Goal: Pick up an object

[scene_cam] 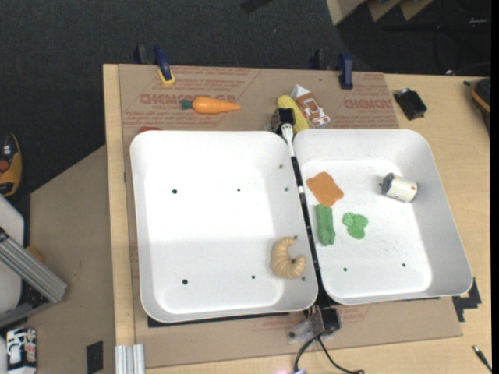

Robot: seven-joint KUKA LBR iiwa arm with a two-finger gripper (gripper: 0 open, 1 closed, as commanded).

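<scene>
Tan, curled, perhaps ridged croissant [288, 258] in left bin [156, 287].

Two white bins, the left bin [156, 209] and the right bin [421, 209], hold one croissant [288, 257], one orange slab [324, 188], one green stick [324, 224], one green cluster [355, 224] and one white cylinder [399, 188], while one carrot [212, 106] lies outside on the tabletop [249, 92].

cam: one, fixed overhead | facing: down, slanted | coverage: both white bins [226, 302] and bench [125, 209]
</scene>
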